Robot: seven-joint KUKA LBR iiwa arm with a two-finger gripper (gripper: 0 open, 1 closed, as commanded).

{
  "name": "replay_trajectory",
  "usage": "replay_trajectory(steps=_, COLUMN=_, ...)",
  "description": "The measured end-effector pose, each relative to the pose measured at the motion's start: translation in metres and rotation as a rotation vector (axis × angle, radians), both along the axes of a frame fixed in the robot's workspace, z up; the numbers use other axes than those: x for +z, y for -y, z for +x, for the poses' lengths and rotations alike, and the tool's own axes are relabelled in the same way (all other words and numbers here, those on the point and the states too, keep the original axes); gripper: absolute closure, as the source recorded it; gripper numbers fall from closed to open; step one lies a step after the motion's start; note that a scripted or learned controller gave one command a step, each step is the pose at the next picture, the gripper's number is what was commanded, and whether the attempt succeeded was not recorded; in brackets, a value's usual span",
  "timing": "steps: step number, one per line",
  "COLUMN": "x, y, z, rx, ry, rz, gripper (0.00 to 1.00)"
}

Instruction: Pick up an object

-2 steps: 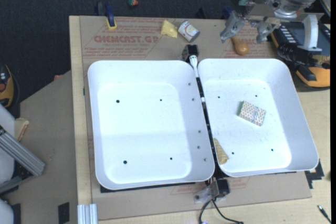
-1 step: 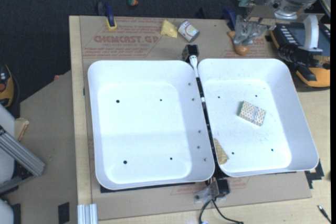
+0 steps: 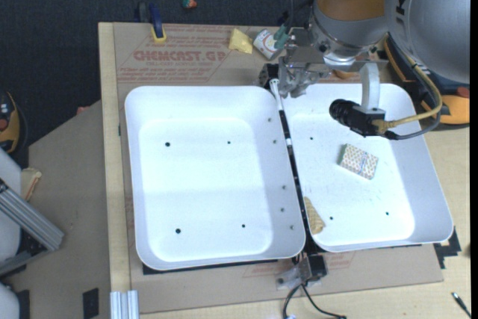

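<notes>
The gripper [image 3: 287,78] hangs over the top end of the ridge where the two bins meet; whether it is wide or narrow I cannot tell, and nothing shows in its grasp. Well apart from it, the nearest candidate is a small patterned block [image 3: 359,160] lying flat and slightly askew in the middle of the right bin [image 3: 418,183]. It looks light, probably a soft sponge or pad, best pinched across its shorter sides. A tan scrap [image 3: 314,220] lies by the bin's near-left corner.
</notes>
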State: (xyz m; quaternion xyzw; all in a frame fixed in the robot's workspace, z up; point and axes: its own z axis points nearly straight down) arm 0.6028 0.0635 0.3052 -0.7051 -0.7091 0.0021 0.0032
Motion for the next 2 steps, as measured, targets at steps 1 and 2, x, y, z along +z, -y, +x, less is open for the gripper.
replay_trajectory(steps=1, x=0.052, y=-0.072, z=0.034, rx=0.002, ry=0.016, rz=0.002, gripper=1.0)
replay_trajectory(steps=2, x=0.096, y=0.047, z=0.031, rx=-0.014, ry=0.015, rz=-0.004, gripper=1.0)
